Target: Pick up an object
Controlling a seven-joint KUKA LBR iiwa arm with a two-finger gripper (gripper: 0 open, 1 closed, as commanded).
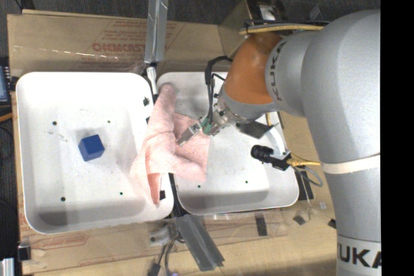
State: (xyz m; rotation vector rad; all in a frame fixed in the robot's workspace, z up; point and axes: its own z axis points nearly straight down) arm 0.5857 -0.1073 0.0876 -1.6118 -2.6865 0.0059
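Observation:
A pink cloth lies draped over the wall between the two bins, with most of it in the right bin and one fold hanging into the left bin. A blue cube sits on the floor of the left bin, left of the cloth. My gripper is low in the right bin, right at the cloth's upper right edge. A small green bit shows at the gripper's tip; whether it is held is unclear.
Both white bins rest on a cardboard sheet. A grey metal bar stands behind the gap between the bins. The arm's bulk covers the right bin's right side.

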